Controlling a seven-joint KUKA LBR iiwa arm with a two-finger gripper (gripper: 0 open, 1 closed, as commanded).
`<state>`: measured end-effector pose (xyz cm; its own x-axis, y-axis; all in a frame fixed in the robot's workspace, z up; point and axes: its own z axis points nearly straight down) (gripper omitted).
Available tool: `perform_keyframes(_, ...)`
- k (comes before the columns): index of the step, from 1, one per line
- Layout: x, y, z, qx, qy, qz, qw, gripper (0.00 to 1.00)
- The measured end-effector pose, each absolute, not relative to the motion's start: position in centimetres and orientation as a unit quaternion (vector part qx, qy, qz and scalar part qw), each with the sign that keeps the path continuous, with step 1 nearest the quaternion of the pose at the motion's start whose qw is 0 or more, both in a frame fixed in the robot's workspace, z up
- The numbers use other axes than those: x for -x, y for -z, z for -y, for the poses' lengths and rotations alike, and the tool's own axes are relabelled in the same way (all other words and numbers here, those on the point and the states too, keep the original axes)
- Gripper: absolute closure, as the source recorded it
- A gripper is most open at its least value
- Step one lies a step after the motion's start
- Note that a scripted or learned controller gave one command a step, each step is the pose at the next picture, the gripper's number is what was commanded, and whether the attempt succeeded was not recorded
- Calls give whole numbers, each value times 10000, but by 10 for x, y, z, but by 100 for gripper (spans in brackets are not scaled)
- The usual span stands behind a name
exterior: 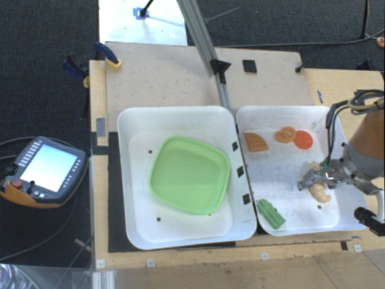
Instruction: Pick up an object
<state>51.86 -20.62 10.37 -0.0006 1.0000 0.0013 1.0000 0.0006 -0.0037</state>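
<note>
One beige, peanut-shaped piece [320, 193] lies in the right bin [283, 224], directly beneath and touching my gripper [313, 180], its long axis running toward the near-right corner; whether it is actually pinched, I cannot tell.

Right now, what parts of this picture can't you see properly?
1. The tool, camera view: too small and blurry to tell what its tip is doing.
2. The pale lump in the right bin: partly covered by the tool, so I can't name it.
3. The arm: cut off by the right edge.
</note>
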Motion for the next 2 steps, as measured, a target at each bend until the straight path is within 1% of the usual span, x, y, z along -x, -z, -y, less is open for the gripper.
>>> perform_keyframes(1, -519, -90, 206, 7069, 0, 7073, -1, 0)
perform_keyframes(2, -519, -101, 206, 7070, 5, 7072, -8, 100)
